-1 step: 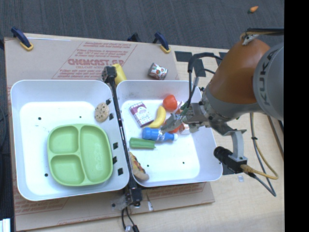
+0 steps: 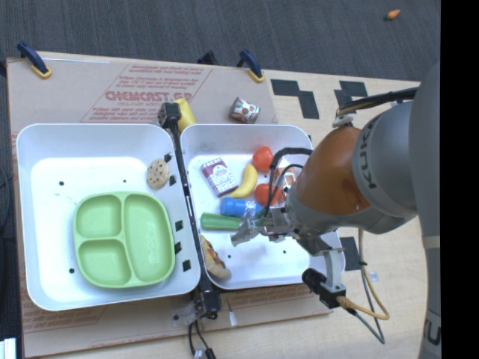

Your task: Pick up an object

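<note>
Camera view, cardboard-covered bench [image 2: 112, 96], dark carpet [image 2: 150, 13], two white bins [image 2: 45, 200], jaws' state unclear.

The cardboard-topped bench [image 2: 112, 99] bears two white bins [image 2: 45, 144] and a small can [image 2: 244, 111].

Red print is showing on the cardboard sheet [image 2: 112, 88] lying under the bins; its largest line is reading "CHEMCAST GP", while the smaller lines around it are too fine to make out. Dark letters are running along the arm [image 2: 374, 163] beside the orange band, seeming to spell "KUKA", partly cut off.
</note>
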{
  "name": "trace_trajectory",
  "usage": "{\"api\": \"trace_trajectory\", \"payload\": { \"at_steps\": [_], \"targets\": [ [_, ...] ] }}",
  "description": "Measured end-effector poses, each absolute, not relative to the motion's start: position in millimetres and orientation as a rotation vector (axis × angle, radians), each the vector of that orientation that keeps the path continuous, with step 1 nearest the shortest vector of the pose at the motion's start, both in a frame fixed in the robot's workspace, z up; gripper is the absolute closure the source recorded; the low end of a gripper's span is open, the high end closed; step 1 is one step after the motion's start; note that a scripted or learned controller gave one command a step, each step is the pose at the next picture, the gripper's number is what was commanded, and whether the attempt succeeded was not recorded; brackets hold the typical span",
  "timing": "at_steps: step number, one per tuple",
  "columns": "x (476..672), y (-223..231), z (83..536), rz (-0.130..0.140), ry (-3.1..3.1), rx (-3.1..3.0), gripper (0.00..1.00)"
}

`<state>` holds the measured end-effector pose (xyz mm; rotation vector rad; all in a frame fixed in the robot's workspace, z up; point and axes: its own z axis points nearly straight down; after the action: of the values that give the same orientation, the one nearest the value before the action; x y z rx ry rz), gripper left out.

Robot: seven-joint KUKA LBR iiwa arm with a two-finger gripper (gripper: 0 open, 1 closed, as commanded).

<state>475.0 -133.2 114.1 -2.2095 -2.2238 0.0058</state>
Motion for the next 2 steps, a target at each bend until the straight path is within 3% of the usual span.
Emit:
{"api": "trace_trajectory", "payload": {
  "at_steps": [1,2],
  "targets": [
    [476.7,-94.0,92.3,0.003,-2.229,-2.217,0.00],
    [477.3,-93.3,102.0,0.003,-2.234,-2.208,1.00]
  ]
}}
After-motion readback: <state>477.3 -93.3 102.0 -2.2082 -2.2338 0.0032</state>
